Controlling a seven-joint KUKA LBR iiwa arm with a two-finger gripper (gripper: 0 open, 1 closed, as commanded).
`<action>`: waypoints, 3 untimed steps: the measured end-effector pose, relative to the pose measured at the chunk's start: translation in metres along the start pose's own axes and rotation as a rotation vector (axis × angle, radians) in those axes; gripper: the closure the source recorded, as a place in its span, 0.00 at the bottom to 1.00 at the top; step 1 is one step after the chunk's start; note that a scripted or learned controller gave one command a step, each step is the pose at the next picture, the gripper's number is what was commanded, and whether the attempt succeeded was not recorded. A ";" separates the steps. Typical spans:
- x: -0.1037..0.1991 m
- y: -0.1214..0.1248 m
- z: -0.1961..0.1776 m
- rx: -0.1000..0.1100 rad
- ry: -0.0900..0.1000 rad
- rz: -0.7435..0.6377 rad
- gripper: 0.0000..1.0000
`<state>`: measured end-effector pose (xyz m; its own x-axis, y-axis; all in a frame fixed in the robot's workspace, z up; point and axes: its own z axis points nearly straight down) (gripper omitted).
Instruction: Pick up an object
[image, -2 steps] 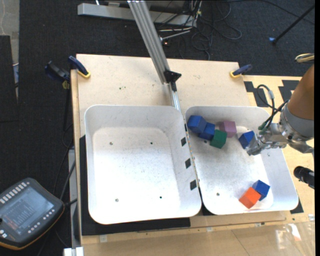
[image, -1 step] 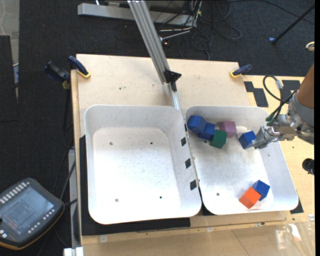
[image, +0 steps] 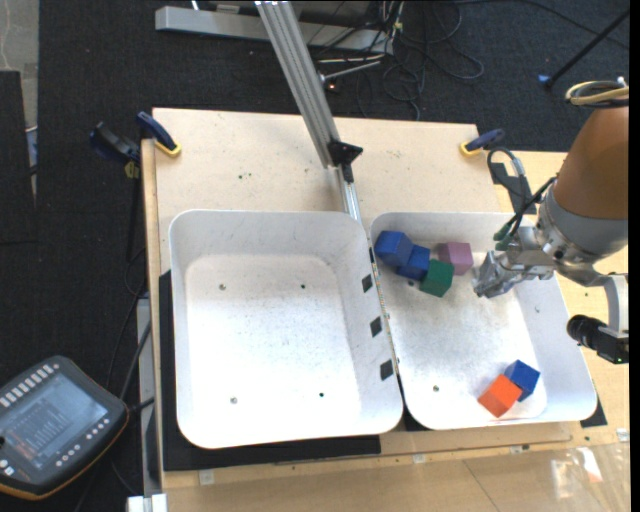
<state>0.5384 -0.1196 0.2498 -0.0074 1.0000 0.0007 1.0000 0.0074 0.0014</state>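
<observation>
My hand (image: 492, 282) hangs low in the right bin (image: 560, 330), whether open or shut I cannot tell, just beside the purple block (image: 457, 255): probably light, stiff, best pinched across flat sides.

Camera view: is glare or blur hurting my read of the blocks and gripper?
Camera view: lighting is even, no glare on the right bin; the blue block and orange block read sharp; the gripper is slightly soft, its finger state unclear.
</observation>
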 end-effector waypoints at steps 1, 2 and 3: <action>0.055 0.005 0.012 0.001 0.001 -0.001 1.00; 0.102 0.015 0.005 0.000 0.000 -0.001 1.00; 0.152 0.027 0.017 0.001 0.000 -0.001 1.00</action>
